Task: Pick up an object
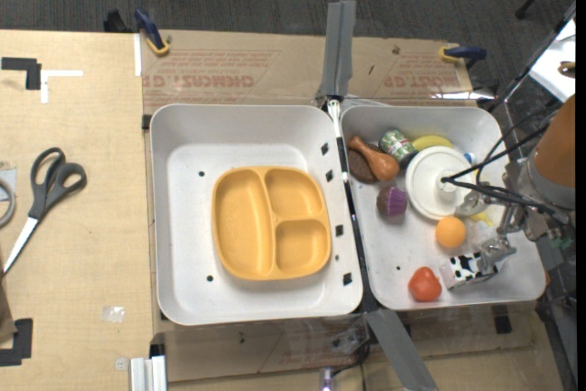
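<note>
gripper (495, 250): low in the right bin (389, 281), near its front right corner, metal fingers pointing toward the bin floor; how far they are parted cannot be told, as the parts blur together with cables and glare, and nothing is clearly seen between them. black-and-white patterned object (465, 267): touching or just beside the gripper tip on its left, lying on the bin floor; contact cannot be confirmed. orange ball (450, 233): just up and left of the gripper, apart from it. red tomato-like object (425, 284): near the front wall, left of the patterned object. white round plate (437, 181): behind the ball, partly crossed by dark cables. purple object (392, 201): left of the plate. brown drumstick-shaped object (372, 161): toward the back left of the bin. green-labelled can (396, 143) and yellow object (430, 142): at the back, the yellow one partly hidden by the plate. arm (555, 156): orange band at the right edge, cut off by the frame. left bin (174, 197): holds a yellow divided tray (272, 222) of three compartments. scissors (44, 190): on the bench well to the left.
</note>
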Action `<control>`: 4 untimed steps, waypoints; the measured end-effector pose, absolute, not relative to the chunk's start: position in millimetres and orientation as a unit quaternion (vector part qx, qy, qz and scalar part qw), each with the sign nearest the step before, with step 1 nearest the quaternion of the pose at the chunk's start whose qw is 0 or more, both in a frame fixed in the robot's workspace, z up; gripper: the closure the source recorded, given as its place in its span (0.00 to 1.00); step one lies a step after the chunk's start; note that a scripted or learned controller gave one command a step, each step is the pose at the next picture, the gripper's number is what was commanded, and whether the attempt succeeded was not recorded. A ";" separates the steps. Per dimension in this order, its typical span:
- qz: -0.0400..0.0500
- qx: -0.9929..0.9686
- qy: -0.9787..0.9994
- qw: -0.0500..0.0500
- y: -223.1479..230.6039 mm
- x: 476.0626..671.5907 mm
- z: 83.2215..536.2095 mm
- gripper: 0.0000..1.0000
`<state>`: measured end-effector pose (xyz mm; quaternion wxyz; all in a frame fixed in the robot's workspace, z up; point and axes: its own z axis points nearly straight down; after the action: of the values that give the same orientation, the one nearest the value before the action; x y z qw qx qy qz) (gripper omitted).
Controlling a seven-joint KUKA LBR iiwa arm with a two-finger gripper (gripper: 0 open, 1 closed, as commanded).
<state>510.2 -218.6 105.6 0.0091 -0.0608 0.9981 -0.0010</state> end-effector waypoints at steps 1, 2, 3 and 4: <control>-0.006 -0.030 0.999 0.014 -177.9 494.0 105.9 0.00; -0.003 -0.045 0.999 0.013 -109.4 537.0 105.4 0.00; -0.003 -0.058 0.998 0.011 -131.0 598.7 102.6 0.00; 0.000 0.017 1.000 0.004 -188.9 486.7 93.6 0.00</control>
<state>486.7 -188.9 93.6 0.0037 0.0172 0.9998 -0.0003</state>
